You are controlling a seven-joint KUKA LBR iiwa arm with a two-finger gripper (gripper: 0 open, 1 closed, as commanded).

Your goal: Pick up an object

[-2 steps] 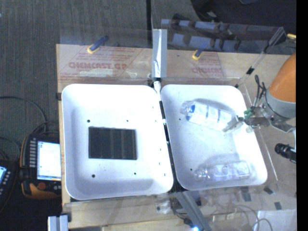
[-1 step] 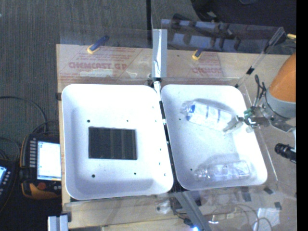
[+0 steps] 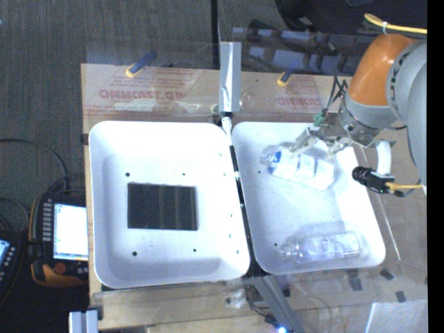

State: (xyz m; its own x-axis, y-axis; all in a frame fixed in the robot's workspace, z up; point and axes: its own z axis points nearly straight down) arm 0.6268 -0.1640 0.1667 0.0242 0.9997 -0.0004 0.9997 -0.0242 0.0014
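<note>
From the camera above the bench, I take the right bin as my landmark. A clear plastic bottle with a blue cap lies on its side in the far half of that bin, cap end toward the divider between the bins. A second clear bottle lies on its side along the bin's near wall; I judge it settled there because the floor curves up into that wall. To the left of the right bin sits the left bin, with a dark rectangular pad flat on its floor.

My gripper is down inside the right bin's far half, right over the capped bottle's rear end. My fingers look spread, straddling the bottle's body instead of being pressed together, and I cannot confirm a pinch; the transparent plastic blurs where metal ends and bottle begins. I judge I am mid-attempt at grasping this bottle, not yet lifting it.
</note>
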